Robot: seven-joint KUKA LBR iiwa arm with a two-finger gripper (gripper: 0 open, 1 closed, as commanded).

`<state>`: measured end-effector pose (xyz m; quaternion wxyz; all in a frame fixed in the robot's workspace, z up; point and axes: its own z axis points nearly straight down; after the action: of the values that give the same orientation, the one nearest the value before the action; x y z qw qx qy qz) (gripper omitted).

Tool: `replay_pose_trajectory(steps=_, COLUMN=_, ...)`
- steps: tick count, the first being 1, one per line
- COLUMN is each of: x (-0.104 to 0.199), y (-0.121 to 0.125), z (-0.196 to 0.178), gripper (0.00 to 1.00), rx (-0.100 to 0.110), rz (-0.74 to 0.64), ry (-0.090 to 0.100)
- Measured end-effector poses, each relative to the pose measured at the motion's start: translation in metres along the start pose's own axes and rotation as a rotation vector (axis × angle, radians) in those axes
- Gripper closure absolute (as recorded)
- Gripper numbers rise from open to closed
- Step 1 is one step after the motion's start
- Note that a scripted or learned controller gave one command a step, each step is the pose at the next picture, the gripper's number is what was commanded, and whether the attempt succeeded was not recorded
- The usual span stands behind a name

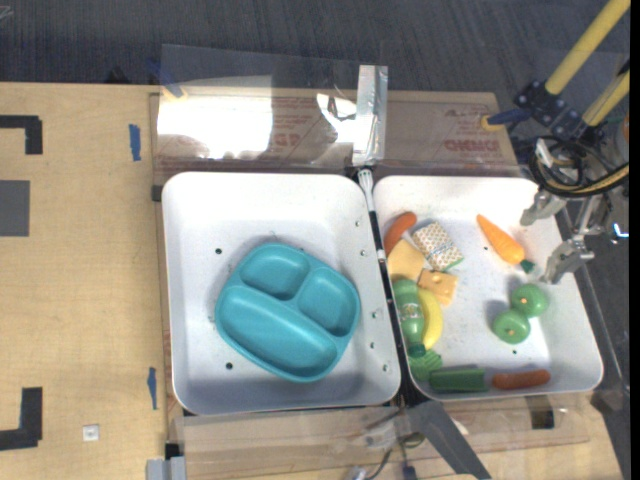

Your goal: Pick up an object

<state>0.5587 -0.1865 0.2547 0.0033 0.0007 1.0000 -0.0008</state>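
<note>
The tool [548,238] is hanging over the far-right rim of the right bin [585,353], and from where I'm standing its two metal fingers [537,211] are sitting apart with nothing between them, so it is carrying nothing. The closest candidates are lying just beside it, toward the bin's middle: the orange carrot [500,238] is resting level with the tool, and the two green fruit pieces [520,313] are sitting just below it, touching each other. The worry I'm having is about that rim. If the tool is dropping straight down from here, it may be landing on the bin's wall or on bare floor rather than on anything, closing on air. The carrot is lying at a slant and tapering, so a grip near its thin end looks likely to slip off. The green pieces are round, and I'm guessing one would roll away, or the fingers would be nudging both at once and holding neither. Well away from the tool, against the opposite wall, a crowded heap of toy food [420,278] is piling up; reaching in there risks pinching several things loosely. The teal plate [288,311] in the left bin [190,268] is farther still, broad and flat, and looks hard to clamp.
</note>
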Motion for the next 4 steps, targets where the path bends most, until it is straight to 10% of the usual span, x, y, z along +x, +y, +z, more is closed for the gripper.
replay_pose_trajectory(steps=1, x=-0.037, y=-0.034, z=0.158, gripper=0.00, rx=0.001, rz=0.030, ry=-0.003)
replay_pose_trajectory(steps=2, x=-0.040, y=-0.033, z=0.145, gripper=1.00, rx=0.004, rz=0.026, ry=-0.011)
replay_pose_trajectory(steps=3, x=-0.072, y=-0.036, z=-0.012, gripper=1.00, rx=0.004, rz=0.164, ry=-0.017)
replay_pose_trajectory(steps=4, x=-0.084, y=-0.036, z=-0.107, gripper=1.00, rx=0.003, rz=-0.054, ry=-0.010)
